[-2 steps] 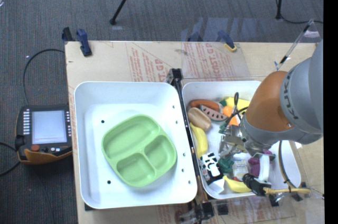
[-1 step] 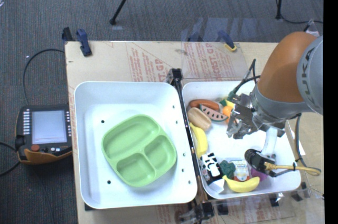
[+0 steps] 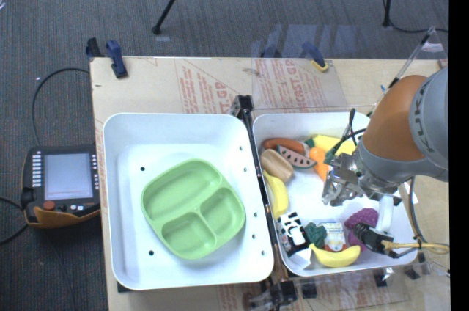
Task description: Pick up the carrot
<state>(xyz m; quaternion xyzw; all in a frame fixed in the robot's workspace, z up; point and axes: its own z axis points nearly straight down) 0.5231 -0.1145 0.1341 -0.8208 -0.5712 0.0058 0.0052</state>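
The carrot is a small orange piece lying in the right bin, between a watermelon slice and the arm. The arm partly covers its right end. My gripper hangs low over the middle of the right bin, just below and to the right of the carrot. Nothing can be seen held in it.
The right bin also holds a brown bun, a long banana, a yellow piece, purple grapes, a second banana, a green piece and a black-and-white block. The left bin holds a green divided plate.
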